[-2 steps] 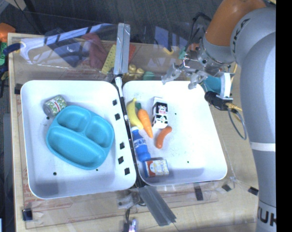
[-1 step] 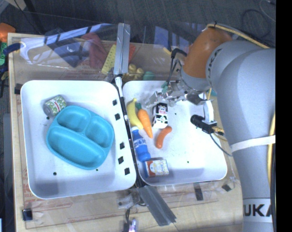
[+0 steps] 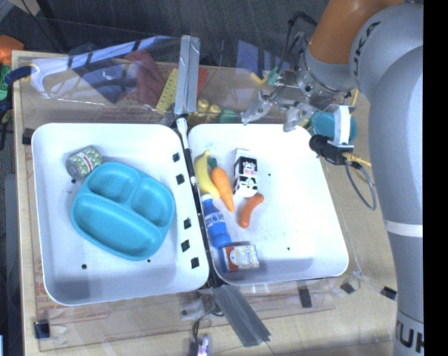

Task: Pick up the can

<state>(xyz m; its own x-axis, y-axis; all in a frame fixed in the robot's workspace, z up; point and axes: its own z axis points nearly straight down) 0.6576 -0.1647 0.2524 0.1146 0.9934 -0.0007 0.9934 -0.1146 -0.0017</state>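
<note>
Hung with gripper [image 3: 272, 116] spread, holding nothing, over right bin's [image 3: 313, 199] far rim; approach stage; needed reach to can [image 3: 84, 160].

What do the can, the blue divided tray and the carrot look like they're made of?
The can: probably metal under a printed paper or film label, judging by its patterned side; too small to be sure. The blue divided tray: moulded plastic, smooth with a soft sheen and rounded compartments. The carrot: likely toy plastic, uniformly orange and smooth.
</note>
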